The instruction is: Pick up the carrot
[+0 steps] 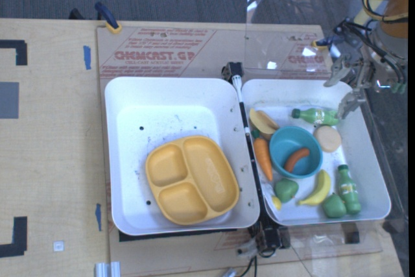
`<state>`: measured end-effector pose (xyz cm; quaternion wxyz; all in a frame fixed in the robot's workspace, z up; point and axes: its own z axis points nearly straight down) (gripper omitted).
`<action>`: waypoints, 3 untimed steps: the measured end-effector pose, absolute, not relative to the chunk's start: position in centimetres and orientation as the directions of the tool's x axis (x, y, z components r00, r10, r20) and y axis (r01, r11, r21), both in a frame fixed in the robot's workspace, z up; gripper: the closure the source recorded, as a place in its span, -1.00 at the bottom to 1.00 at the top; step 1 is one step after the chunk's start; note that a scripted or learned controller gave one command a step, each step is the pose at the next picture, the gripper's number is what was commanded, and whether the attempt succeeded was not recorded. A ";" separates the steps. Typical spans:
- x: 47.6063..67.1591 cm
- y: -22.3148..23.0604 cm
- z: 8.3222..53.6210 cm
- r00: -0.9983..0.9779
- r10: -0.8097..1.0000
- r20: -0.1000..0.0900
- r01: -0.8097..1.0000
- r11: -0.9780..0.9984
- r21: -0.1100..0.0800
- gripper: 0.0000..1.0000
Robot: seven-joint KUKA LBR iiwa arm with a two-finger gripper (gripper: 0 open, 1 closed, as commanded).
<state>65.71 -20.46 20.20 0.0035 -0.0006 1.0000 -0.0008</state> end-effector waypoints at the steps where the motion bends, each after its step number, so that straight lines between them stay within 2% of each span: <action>1: 61.4 -14.8 16.0 -0.994 0.108 -0.002 0.108 0.994 0.003 -1.00; 2: 57.5 -11.1 9.7 -0.990 -0.140 -0.011 -0.139 0.990 -0.003 -1.00; 3: 55.4 -5.2 18.9 -0.999 -0.035 -0.015 -0.035 0.999 0.001 -1.00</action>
